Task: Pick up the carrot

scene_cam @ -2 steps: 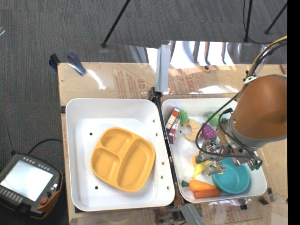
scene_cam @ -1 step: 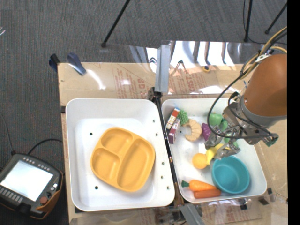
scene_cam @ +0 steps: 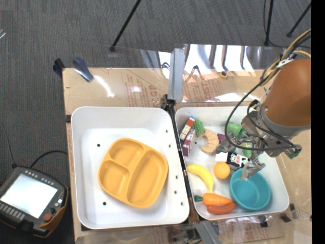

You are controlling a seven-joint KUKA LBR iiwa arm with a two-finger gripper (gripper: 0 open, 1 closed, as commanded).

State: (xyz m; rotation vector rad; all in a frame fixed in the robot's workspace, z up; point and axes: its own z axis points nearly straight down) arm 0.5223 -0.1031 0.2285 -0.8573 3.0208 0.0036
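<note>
Carrot [scene_cam: 217,199] lies in the right bin [scene_cam: 282,179], close to its near rim, orange with a green stub at its left end, and a reddish-orange piece [scene_cam: 223,208] sits just beside it on the near side. Immediately right of the carrot stands a teal bowl [scene_cam: 250,192], and just far-left of it a yellow banana [scene_cam: 201,175] curves toward the bin's left wall. A small orange fruit [scene_cam: 222,171] sits between banana and bowl. Farther back in the same bin are a tan ring-shaped piece [scene_cam: 208,141], a red-and-white carton [scene_cam: 187,128], a purple box [scene_cam: 187,145] and a green item [scene_cam: 234,129]. The arm comes in from the right, and its gripper [scene_cam: 242,159] hangs over the middle of the right bin, above a black-and-white item [scene_cam: 236,160] and well apart from the carrot; whether its claw is wide or narrow cannot be told from this angle. The left bin [scene_cam: 85,121] holds a yellow divided plate [scene_cam: 133,172] lying flat at a slant.
</note>
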